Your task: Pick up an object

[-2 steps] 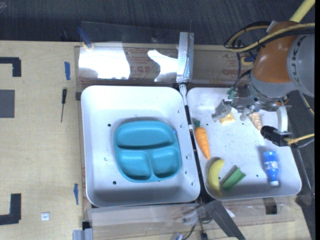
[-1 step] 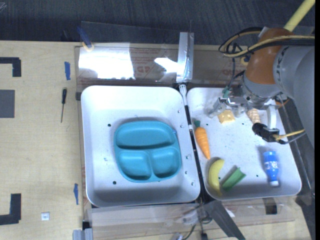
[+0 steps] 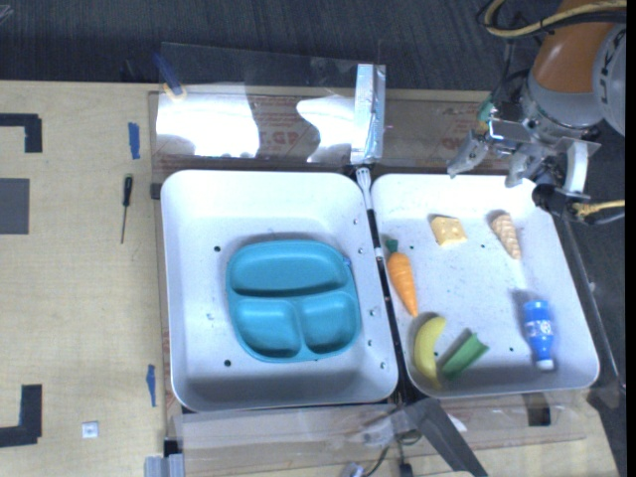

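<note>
The right bin (image 3: 566, 266) holds several small items: a yellow cheese wedge (image 3: 448, 230), a tan ridged cone-like piece (image 3: 507, 234), an orange carrot (image 3: 401, 276), a yellow banana (image 3: 427, 346), a green piece (image 3: 462, 354) leaning against the banana, and a blue bottle (image 3: 538, 331) with a white cap. My gripper (image 3: 489, 165) hangs over the far rim of this bin, above and behind the cheese and the cone. Its fingers are spread open with nothing between them.
The left bin (image 3: 189, 227) contains a blue divided tray (image 3: 291, 298). A clear plastic sheet (image 3: 268, 117) stands behind the left bin. Cables (image 3: 517, 8) loop behind the arm at the top right. Light wooden bench surface (image 3: 70, 296) lies to the left.
</note>
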Controlling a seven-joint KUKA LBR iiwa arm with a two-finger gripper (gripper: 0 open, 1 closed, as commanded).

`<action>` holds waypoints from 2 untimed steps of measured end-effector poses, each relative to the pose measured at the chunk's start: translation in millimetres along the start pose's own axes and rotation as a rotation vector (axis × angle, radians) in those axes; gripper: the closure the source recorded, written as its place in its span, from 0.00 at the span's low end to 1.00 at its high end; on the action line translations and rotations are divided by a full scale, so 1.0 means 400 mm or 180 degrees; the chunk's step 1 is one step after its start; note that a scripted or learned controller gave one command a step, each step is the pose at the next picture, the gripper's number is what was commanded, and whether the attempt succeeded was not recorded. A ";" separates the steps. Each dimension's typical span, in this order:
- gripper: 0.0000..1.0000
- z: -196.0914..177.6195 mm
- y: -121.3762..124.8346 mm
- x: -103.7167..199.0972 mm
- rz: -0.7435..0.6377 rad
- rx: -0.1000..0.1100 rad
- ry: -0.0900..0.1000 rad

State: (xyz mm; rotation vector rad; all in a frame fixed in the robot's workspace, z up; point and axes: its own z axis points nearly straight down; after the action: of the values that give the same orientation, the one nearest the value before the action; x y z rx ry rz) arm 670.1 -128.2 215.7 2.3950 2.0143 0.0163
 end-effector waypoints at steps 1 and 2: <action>0.00 0.203 -0.071 0.038 -0.0343 0.0072 0.0004; 1.00 0.165 -0.063 0.038 -0.0343 0.0040 0.0004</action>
State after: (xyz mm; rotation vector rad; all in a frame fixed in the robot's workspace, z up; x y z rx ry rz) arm 649.0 -108.9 149.2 2.2905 2.1470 0.0039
